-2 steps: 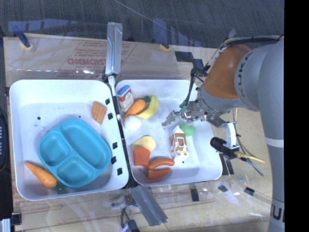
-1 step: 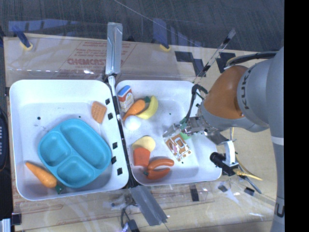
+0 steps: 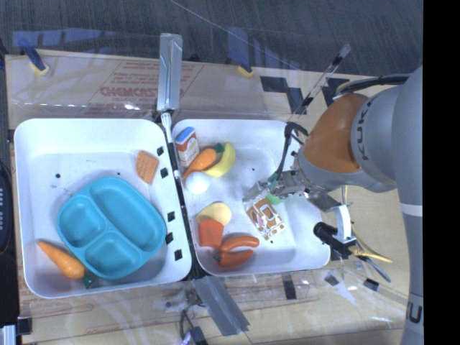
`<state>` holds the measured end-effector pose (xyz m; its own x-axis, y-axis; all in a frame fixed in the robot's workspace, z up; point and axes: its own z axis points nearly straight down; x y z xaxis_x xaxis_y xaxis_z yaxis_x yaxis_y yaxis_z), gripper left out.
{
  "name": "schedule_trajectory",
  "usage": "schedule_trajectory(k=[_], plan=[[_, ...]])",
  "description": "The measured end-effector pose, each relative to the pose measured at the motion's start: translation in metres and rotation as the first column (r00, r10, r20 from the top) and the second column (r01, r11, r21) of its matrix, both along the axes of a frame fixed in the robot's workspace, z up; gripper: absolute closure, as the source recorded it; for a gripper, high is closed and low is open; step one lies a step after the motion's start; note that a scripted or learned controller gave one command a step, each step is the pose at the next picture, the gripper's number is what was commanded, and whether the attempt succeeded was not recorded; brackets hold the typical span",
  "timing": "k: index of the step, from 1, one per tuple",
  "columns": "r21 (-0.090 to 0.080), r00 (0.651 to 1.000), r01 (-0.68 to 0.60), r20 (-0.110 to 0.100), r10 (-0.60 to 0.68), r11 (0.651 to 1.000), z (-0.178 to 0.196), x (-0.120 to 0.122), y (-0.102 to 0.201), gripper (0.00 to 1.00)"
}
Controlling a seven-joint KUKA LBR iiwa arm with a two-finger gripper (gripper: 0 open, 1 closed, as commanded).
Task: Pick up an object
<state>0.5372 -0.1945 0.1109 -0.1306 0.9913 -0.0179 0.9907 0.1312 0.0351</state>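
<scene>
Camera view looks down on two white bins on the worktop, and the right bin (image 3: 215, 270) serves as the landmark. Inside it, toward its right half, lies a small patterned orange-and-white packet (image 3: 265, 218). The end effector (image 3: 275, 185) sits low in the bin just above and touching close to that packet; how far it is open cannot be told, and nothing is visibly gripped. Along the bin's left wall stand a small carton (image 3: 187, 146), a carrot (image 3: 200, 159) against a banana (image 3: 223, 161), and a white egg (image 3: 197, 183). Nearer the bin's front edge lie a yellow piece (image 3: 215, 212), a red-orange block (image 3: 210, 233) and a hot dog (image 3: 236, 250). Left of the bin, the other bin (image 3: 29, 139) holds a blue divided plate (image 3: 111, 226), a waffle-like piece (image 3: 146, 167) and another carrot (image 3: 62, 259).

The step appears to be the approach to a grasp, probably on the packet. The next move calls for closing squarely on it, then lifting straight up; a flat packet may slip.
</scene>
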Motion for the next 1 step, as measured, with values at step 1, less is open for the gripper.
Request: schedule_trajectory(k=[1], plan=[[0.009,0.999,-0.036,-0.029,0.036,0.999,-0.0153,-0.0337,0.0162,0.0]])
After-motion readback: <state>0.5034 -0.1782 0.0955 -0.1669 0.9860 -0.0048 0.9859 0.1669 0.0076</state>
